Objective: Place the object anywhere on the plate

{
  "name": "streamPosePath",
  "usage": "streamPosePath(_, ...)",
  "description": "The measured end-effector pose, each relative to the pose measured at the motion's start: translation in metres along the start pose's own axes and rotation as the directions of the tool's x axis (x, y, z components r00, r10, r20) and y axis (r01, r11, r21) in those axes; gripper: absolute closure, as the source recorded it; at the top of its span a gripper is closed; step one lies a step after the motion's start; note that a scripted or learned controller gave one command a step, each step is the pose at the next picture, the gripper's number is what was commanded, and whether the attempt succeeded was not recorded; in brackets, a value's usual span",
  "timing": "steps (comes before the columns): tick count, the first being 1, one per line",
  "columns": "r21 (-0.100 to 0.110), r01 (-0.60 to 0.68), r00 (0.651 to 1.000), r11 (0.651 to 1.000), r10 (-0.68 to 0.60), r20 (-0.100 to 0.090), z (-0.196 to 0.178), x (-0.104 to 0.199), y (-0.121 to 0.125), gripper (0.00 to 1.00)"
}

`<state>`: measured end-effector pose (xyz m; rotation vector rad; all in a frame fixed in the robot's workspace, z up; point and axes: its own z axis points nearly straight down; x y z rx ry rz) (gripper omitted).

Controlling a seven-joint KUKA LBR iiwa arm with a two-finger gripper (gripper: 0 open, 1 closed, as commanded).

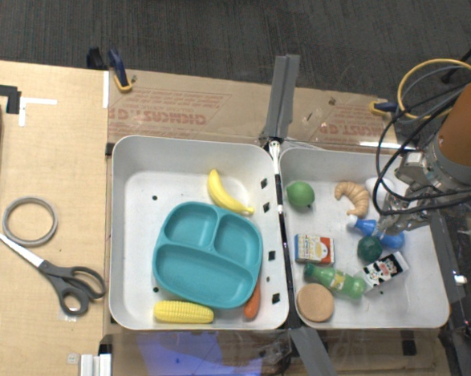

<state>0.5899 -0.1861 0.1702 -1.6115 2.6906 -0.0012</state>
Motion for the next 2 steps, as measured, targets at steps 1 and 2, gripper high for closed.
streamPosePath(1, 0.0, 0.136, 0.991, 0.991, -0.136, 0.001, -0.006, -0.002, -0.012, 1.0)
streamPosePath(2, -0.002, 0.233, 0.972, 0.972, -0.233, 0.0, 0.005, -0.007, -0.001, 1.0)
